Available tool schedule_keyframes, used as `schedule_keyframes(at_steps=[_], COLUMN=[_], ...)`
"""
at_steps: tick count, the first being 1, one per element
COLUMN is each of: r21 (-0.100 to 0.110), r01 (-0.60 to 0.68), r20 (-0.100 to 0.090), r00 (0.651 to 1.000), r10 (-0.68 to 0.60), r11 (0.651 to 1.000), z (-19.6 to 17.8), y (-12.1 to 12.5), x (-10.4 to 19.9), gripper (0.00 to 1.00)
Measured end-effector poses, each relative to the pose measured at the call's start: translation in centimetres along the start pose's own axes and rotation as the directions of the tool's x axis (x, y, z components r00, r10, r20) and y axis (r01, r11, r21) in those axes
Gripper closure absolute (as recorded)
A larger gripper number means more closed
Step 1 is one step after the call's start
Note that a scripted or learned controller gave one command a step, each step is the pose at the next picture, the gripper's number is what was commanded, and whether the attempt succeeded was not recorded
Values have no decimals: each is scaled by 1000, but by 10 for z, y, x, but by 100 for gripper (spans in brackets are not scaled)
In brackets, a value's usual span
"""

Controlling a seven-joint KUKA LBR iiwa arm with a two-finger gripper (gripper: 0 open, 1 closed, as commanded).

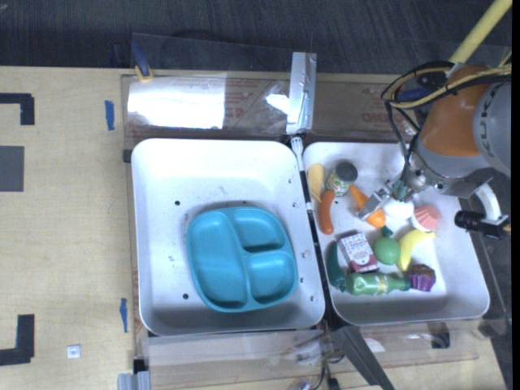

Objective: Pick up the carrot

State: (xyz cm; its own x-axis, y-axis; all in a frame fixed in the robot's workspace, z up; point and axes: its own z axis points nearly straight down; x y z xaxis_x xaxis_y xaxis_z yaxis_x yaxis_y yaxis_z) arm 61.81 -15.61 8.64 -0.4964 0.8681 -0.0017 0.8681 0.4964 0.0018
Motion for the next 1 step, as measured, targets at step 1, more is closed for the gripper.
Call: schedule_keyframes(at_steps=[1], r21=[-7], r01=[3], r20=[5], r00=[1000], r10=[-3], r11=[1000], z=[-13], y=[3], x=[0], gripper=[100])
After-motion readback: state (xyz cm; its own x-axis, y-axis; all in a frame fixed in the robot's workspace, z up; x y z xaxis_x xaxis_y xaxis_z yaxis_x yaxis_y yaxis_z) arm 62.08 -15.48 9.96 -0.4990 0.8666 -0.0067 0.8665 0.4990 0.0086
